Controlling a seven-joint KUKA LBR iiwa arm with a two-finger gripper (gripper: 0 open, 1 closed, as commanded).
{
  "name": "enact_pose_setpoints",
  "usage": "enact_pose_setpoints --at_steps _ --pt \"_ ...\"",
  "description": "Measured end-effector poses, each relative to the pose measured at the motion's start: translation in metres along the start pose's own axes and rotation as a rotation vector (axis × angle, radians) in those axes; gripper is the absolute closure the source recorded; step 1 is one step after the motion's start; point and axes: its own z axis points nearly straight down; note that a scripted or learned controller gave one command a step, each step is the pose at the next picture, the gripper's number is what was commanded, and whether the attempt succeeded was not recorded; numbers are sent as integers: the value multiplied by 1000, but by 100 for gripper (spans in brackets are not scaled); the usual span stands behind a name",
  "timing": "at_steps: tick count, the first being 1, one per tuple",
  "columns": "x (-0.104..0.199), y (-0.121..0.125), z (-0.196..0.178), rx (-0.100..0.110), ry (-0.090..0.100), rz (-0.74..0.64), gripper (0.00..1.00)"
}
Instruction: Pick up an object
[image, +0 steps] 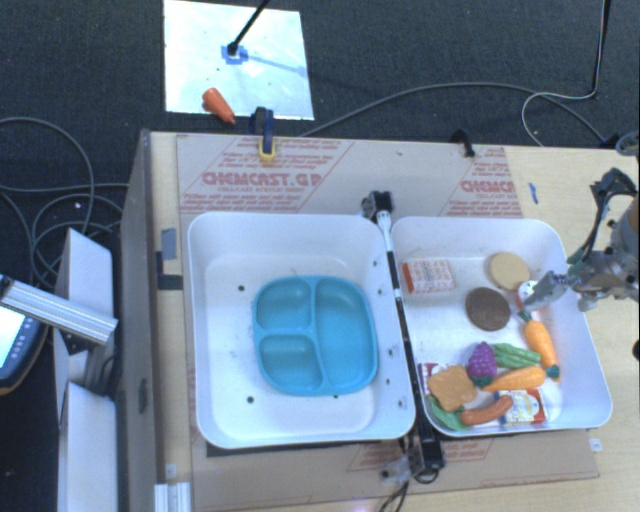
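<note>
Lowest in the frame, along the bottom wall of the right bin (585, 345), lies a heap of toy food: a red sausage (487, 410) on a printed packet (520, 410), a green pea pod (445, 418) at the lower left corner, a tan cracker-shaped piece (452, 387), a purple grape bunch (482, 361), a green bean piece (517, 353) and a long orange carrot (517, 379) lying crosswise. Just above them, toward the right, a second carrot (540, 341) stands nearly lengthwise up the frame. A dark brown round patty (488, 308) sits in the middle of the bin, a pale tan round biscuit (509, 269) above it, and a red-and-white label card (429, 276) at the upper left of the bin.

Reaching in from the right edge, the gripper (540, 290) hovers over the right bin between the biscuit and the upright carrot, its metal tip just beside the patty; whether its fingers are parted or closed cannot be told, and nothing is seen between them.

At centre left, the left bin (220, 330) holds a blue divided plate (315, 334).
</note>
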Motion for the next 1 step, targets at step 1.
enact_pose_setpoints --at_steps 1 --pt "20 51 130 -1 0 1 0"
